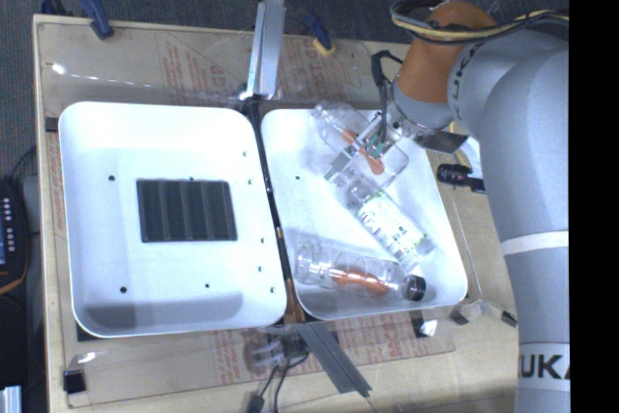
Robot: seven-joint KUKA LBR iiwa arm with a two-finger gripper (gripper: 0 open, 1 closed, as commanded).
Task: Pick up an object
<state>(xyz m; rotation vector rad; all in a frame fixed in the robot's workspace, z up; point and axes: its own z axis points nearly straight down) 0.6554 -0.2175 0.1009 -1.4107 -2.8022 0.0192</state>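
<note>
The right bin (280, 208) holds several clear plastic bottles. One lies at its far end (336, 124), partly under my gripper (366, 150). My gripper is low over the far part of this bin, right at that bottle and a small orange piece (375, 163). A second bottle with a green and white label (389, 223) lies slantwise in the middle of the bin. A third bottle with an orange core (346, 275) and a black cap (414, 287) lies along the near wall. The grey arm (513, 140) comes in from the right.
The left bin (97, 150) has a dark ribbed rectangle (187, 210) on its floor. A metal bar (265, 48) stands at the far end between the bins. Blue clamps (95, 13) hold the board's far edge. A bracket (329, 363) sits at the near edge.
</note>
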